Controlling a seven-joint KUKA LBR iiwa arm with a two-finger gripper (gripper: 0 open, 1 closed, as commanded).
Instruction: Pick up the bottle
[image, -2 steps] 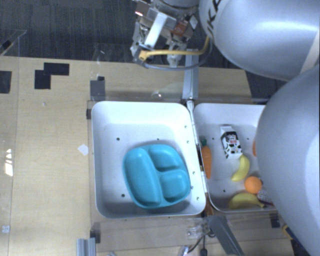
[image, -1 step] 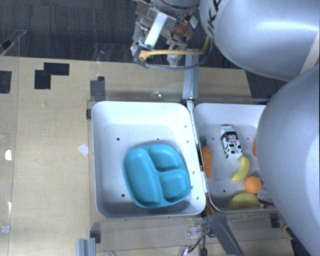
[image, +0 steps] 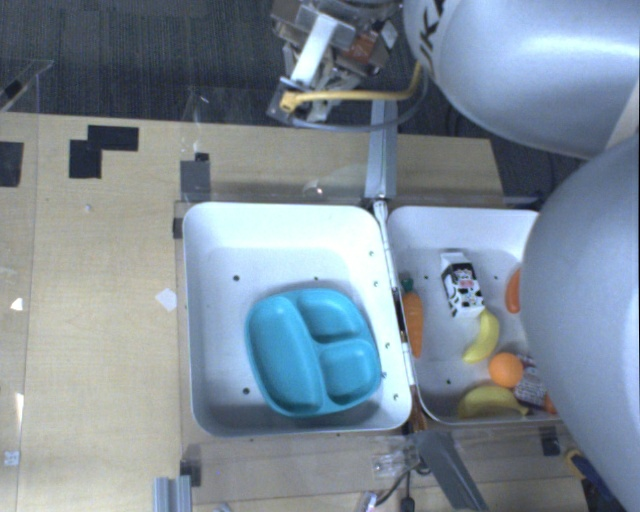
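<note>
Camera view: the grey arm (image: 585, 300) bulks large along the right side and crosses the top right corner, covering the right part of the right bin (image: 430, 235). Its gripper (image: 325, 50) sits at the top of the picture, past the far edge of the bench (image: 90, 320) and over dark floor, well apart from both bins. It is seen from an awkward angle and partly blurred, so I cannot tell whether it is open or closed; nothing visible is held in it. A yellow cable (image: 345, 96) runs just below it.

The bottle (image: 461, 283), white with black markings, lies in the right bin, near the middle of the part that shows. A carrot (image: 412, 322) lies to its left along the bin's left wall. Just below the bottle is a banana (image: 483, 337), and below that an orange (image: 506, 369) and a second banana (image: 490, 402) near the bin's near wall. Another orange-coloured thing (image: 513, 290) shows to the right of the bottle, half hidden by the arm; what it is I cannot tell.

The left bin (image: 205, 300) holds a blue divided plate (image: 315, 350), lying flat toward the near right corner. Black patches (image: 100, 148) mark the bench at upper left.
</note>
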